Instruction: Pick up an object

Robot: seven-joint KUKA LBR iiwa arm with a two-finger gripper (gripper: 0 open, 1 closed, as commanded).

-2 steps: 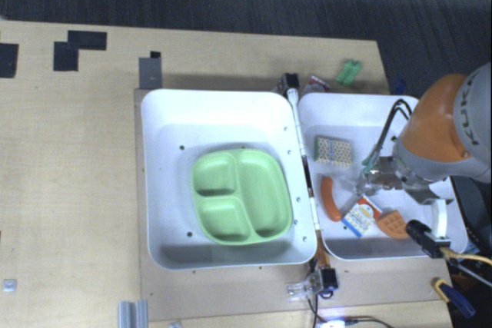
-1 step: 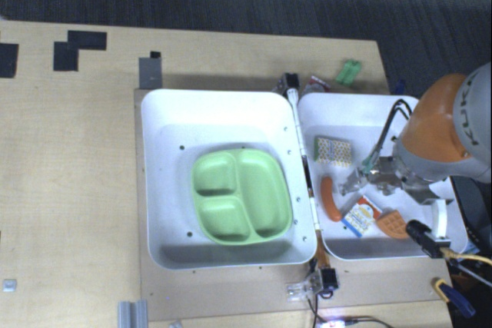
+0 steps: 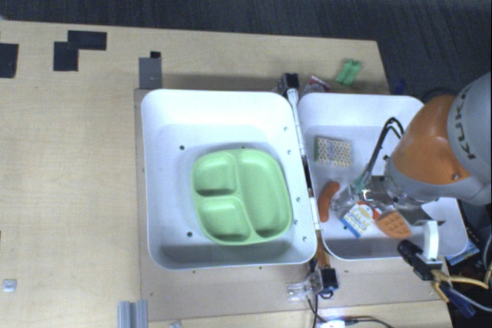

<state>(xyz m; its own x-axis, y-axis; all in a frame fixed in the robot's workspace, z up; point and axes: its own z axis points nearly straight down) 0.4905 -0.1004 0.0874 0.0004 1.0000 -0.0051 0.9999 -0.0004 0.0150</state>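
My gripper (image 3: 360, 196) is low in the right bin (image 3: 400, 107), among a cluster of small objects. A red-orange sausage-shaped item (image 3: 328, 200) lies just to its left. A blue and white packet (image 3: 355, 221) sits right below it, and an orange textured piece (image 3: 393, 225) lies beside that packet. A dotted rectangular pad (image 3: 334, 150) rests further back in the same bin, apart from the gripper. The wrist and its cables hide the gripper's tips.
The left bin (image 3: 165, 127) holds a green divided plate (image 3: 241, 194). A green object (image 3: 349, 72) lies on the bench behind the right bin. Black patches (image 3: 77, 48) mark the bench at far left. The arm's orange band (image 3: 430, 146) overhangs the right bin's right side.
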